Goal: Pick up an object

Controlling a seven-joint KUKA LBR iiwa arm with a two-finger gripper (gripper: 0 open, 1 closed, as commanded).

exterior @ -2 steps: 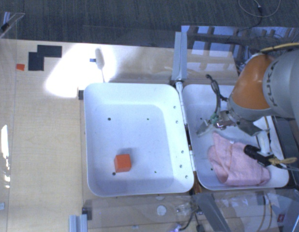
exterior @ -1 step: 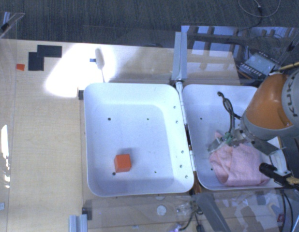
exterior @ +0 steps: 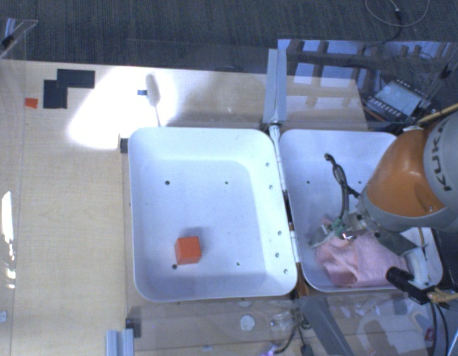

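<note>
An orange block (exterior: 188,250) lies in the left bin (exterior: 199,162), near its front left. In the right bin (exterior: 310,169) a crumpled pink cloth (exterior: 353,261) rests at the front. My gripper (exterior: 339,231) is low in the right bin, just above the cloth's back left edge, under the orange wrist band (exterior: 410,180). Small greenish bits sit beside the gripper tip. The arm hides much of the right bin's right half.
A metal divider bar (exterior: 274,95) stands behind the seam between the bins. A white-tipped tool (exterior: 153,95) lies on the wooden bench behind the left bin. Black and orange markers (exterior: 62,89) sit at the far left. Cables hang at the front edge.
</note>
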